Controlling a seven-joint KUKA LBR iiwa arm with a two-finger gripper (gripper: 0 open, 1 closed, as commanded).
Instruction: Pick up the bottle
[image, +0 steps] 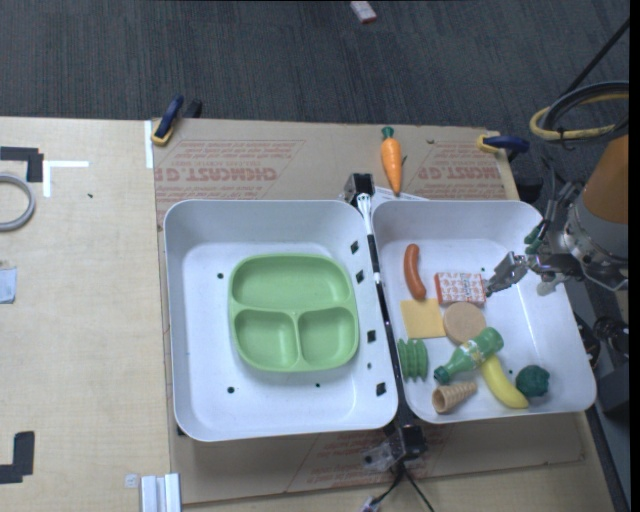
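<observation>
Camera view | bottle (468, 356): green, lying tilted in right bin (560, 390), neck toward lower left, touching banana (502, 384) and round cracker (464, 322) | gripper (505, 272): jaws parted, holding nothing, over red box (460, 289)

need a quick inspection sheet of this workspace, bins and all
surface: wooden bench with a cardboard sheet under two white bins.
job's things: green bottle lies tilted in the right bin, touching the banana and the round cracker.
clutter: sausage, red-and-white box, cheese slice, ice cream cone, broccoli and a green ridged item share that bin. A green divided plate sits in the left bin. A carrot lies on the cardboard.
grippers: end effector sits over the right bin beside the box, apart from the bottle.
cables: yellow-and-black loops at upper right.
surroundings: dark carpet.
</observation>
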